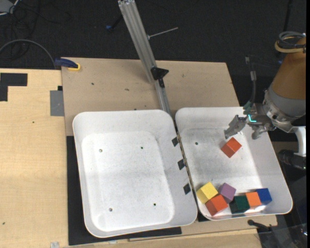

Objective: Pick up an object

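In the right bin (279,175), an orange-red cube (231,147) lies tilted by itself in the upper middle. My gripper (243,135) hangs just above and to the right of it, with its two grey fingers spread apart and open. The left fingertip (229,133) sits close over the cube's top edge, and the cube is not between the fingers. A cluster of cubes rests along the bin's front edge: yellow (207,191), purple (227,190), red (216,204), green (239,204), orange (253,198) and blue (264,195).
The left bin (78,123) stands beside the right one, with black clips (181,164) along their shared edge. A slanted aluminium rail (142,45) runs down to the bins' back. The arm's orange band (289,76) rises at the right.
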You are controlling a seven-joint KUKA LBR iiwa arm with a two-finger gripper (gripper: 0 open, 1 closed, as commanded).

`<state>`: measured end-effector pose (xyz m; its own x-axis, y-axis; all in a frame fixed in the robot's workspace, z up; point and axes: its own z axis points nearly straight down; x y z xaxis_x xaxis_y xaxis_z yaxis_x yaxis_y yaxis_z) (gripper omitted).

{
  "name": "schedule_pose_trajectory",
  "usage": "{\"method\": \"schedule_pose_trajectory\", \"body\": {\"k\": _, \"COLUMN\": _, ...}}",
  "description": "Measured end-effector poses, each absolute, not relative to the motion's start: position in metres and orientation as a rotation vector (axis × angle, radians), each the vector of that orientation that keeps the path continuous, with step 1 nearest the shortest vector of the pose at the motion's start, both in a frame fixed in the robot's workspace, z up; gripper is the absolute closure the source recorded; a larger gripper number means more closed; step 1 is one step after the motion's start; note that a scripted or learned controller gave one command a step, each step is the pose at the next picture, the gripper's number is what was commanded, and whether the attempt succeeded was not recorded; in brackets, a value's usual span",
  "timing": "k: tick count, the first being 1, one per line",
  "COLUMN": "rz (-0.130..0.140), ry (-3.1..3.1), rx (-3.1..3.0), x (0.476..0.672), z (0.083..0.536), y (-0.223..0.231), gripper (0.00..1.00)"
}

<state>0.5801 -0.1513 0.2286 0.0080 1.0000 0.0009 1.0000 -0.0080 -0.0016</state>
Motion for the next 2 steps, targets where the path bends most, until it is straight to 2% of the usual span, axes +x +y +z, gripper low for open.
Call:
{"method": "schedule_pose_trajectory", "body": {"k": 1, "rz": 0.000, "ry": -2.210, "rx": -2.229, "x": 0.5801, "z": 0.2382, "y": -0.1520, "gripper": 1.00}}
{"method": "schedule_pose_trajectory", "body": {"k": 2, "rz": 0.002, "ry": -2.210, "rx": -2.228, "x": 0.5800, "z": 0.2378, "y": -0.1521, "gripper": 0.00}}
